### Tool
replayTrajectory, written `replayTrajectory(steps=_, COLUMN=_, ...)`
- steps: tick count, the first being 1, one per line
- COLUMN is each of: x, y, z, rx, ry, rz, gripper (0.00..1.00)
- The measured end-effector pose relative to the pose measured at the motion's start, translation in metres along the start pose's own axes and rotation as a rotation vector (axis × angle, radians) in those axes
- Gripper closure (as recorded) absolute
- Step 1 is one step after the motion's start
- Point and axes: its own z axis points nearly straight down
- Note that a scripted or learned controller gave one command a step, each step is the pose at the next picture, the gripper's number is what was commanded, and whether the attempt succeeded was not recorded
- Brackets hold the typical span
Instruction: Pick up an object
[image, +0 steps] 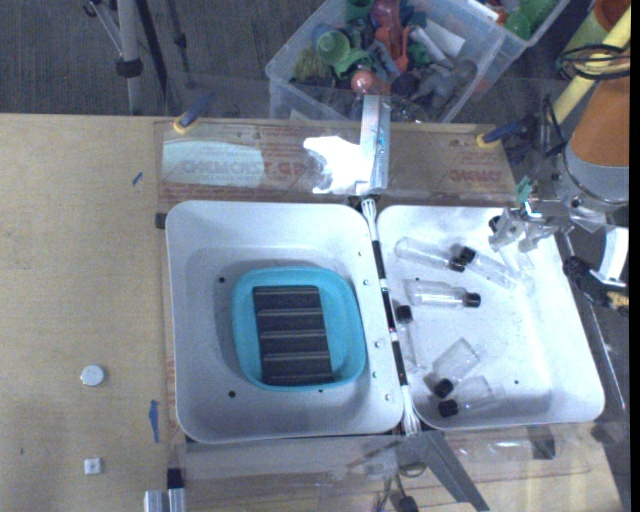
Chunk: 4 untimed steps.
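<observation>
The right white bin (560, 390) holds several clear vials with black caps. One vial (430, 253) lies near the bin's back, and a second vial (445, 297) lies just below it. A third vial (455, 365) rests near the front, beside a small loose black cap (403, 313) by the divider. My gripper (522, 230) hangs over the back right corner of this bin, to the right of the vials. Its fingers stand open with nothing between them.
The left bin (195, 250) holds a blue tray (245, 330) with a black ridged block (292, 335) in it. Behind the bins are a cardboard strip with crumpled white paper (340, 165) and a clear crate of toys (400, 45). A small grey disc (92, 376) lies on the bench at left.
</observation>
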Motion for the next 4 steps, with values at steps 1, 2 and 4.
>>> replayTrajectory(steps=1, x=0.038, y=0.000, z=0.007, rx=0.006, ry=0.002, rz=0.100, gripper=1.00)
replayTrajectory(steps=2, x=0.039, y=0.001, z=-0.003, rx=0.003, ry=0.000, rz=0.097, gripper=1.00)
replayTrajectory(steps=4, x=0.039, y=0.003, z=-0.023, rx=-0.003, ry=-0.005, rz=0.094, gripper=1.00)
